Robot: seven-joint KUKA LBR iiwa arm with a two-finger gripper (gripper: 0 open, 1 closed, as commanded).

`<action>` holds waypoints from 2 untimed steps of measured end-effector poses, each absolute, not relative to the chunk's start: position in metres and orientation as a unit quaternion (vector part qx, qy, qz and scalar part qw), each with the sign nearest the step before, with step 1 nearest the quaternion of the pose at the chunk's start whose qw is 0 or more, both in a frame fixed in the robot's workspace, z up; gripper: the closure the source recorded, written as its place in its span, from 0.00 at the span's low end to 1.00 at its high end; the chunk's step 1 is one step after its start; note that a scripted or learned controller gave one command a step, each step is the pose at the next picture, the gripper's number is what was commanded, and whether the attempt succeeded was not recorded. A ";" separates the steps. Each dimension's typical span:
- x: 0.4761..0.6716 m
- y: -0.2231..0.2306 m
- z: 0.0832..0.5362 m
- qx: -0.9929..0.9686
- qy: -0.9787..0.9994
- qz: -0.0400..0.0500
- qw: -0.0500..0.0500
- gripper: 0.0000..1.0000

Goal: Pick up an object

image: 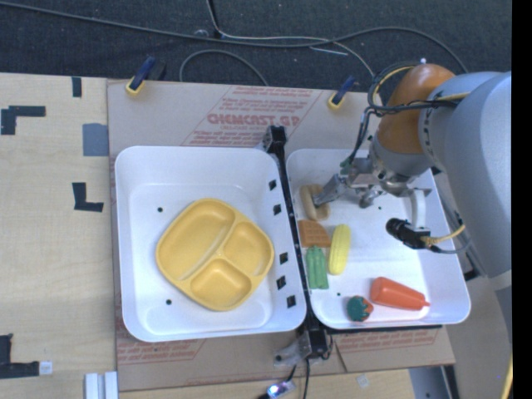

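- The claw is seen low in the right bin, in its far left part; whether it is open or closed cannot be told, and nothing can be made out as gripped.
- A tan, rounded piece lies just left of the claw, touching it or nearly so, hard against the wall between the bins. It is judged the likely target. Its long axis seems to run near to far, though its shape is partly hidden.
- For a sound pick, the claw is best centred over the piece with the closing line set across its short width, and room kept from the wall.
- Nearer than the claw lie a brown block, a yellow corn cob and a green stick, long axes roughly near to far.
- An orange carrot is nearest, tip pointing right.
- Well left of the claw, a yellow divided plate sits in the left bin.
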State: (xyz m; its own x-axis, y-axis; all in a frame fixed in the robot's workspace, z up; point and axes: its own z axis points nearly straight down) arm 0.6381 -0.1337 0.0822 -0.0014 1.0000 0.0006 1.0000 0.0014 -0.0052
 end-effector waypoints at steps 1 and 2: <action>0.641 -0.132 0.094 -0.706 -0.708 -0.001 0.000 1.00; 0.641 -0.139 0.150 -0.707 -0.707 0.000 0.000 1.00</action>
State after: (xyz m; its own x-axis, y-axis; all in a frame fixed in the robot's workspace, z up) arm 0.6407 -0.1391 0.1504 -0.0009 1.0000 -0.0007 1.0000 0.0009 -0.0004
